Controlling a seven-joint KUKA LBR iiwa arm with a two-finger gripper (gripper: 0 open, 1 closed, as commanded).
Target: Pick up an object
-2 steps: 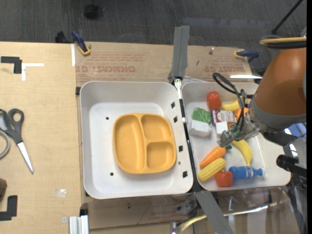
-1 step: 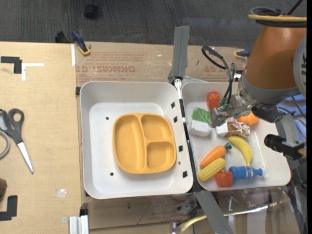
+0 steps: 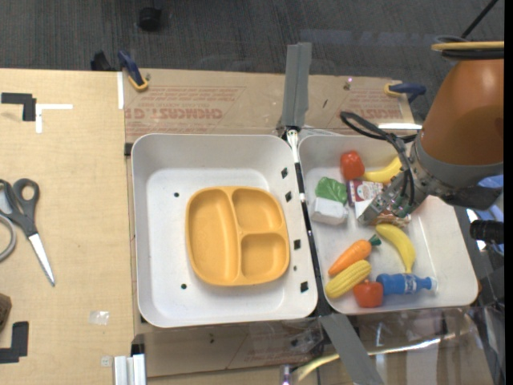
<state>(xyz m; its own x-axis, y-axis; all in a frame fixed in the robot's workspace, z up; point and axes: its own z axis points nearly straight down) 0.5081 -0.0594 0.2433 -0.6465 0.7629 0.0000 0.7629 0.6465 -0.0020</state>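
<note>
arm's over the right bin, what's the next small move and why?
Probably a short, straight descent. The gripper sits low in the right bin, just above a banana and beside a small packet. Nothing is visibly held, and the toys are crowded, so a sideways move would likely nudge the carrot or its neighbours.

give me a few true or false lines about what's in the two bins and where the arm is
1. The yellow divided plate lies in the left bin. True.
2. The blue bottle stands upright. False: it lies on its side near the right bin's front edge.
3. The carrot is in the right bin. True.
4. The scissors lie inside the left bin. False: they lie on the bench, left of both bins.
5. The arm hangs over the left bin. False: it is over the right bin.
</note>
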